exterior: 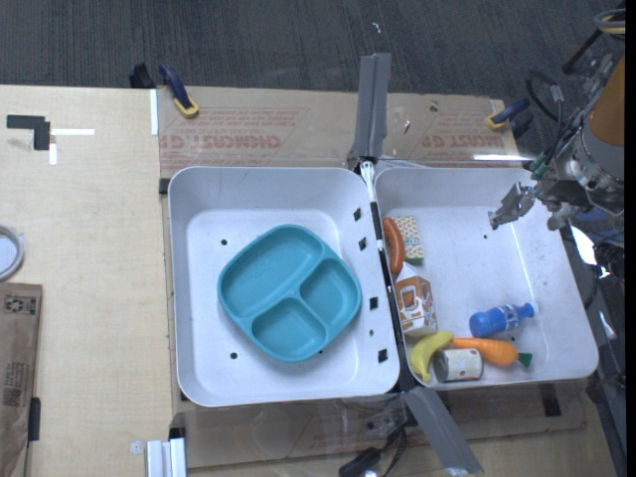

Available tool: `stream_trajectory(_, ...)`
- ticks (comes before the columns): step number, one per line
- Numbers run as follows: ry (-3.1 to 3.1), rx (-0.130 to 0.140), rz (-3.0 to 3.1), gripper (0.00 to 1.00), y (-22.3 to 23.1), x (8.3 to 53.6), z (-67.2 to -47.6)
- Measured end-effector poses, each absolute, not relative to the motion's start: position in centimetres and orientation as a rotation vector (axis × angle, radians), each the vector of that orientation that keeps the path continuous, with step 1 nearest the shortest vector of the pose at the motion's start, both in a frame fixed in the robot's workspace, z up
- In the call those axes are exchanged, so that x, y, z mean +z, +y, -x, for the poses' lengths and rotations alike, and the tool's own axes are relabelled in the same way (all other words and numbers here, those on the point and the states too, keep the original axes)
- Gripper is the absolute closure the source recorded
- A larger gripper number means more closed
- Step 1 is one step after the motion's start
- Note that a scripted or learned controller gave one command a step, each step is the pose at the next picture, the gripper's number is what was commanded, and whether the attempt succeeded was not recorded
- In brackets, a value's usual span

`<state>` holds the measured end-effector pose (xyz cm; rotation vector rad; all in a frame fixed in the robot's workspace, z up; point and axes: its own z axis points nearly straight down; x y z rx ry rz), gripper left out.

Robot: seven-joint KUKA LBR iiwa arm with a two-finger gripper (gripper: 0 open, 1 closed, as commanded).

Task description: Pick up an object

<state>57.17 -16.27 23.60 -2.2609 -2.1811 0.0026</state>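
Observation:
My gripper [507,210] hangs over the back right part of the right bin [556,366], open with nothing between its fingers. It is apart from every object. Below it, near the bin's front, lie a blue bottle [500,318], an orange carrot [487,350], a small can [460,365] and a yellow banana [427,352]. Along the bin's left wall sit a brown carton [415,303], an orange-red sausage [394,243] and a speckled tan block [409,238].
The left bin [189,266] holds a teal divided plate [288,292]. A grey divider post [373,102] rises between the bins at the back. Yellow-blue clamps [179,92] [505,116] sit on the bench's far edge. Cables hang at the far right [556,97].

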Motion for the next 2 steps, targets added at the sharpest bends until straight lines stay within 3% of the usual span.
stream_trajectory(1, -2.163, 0.003, 2.279, 0.0, -14.0, 27.6, -57.0)
stream_trajectory(2, -2.12, 0.006, 2.315, 0.0, -19.6, 19.3, -51.4)
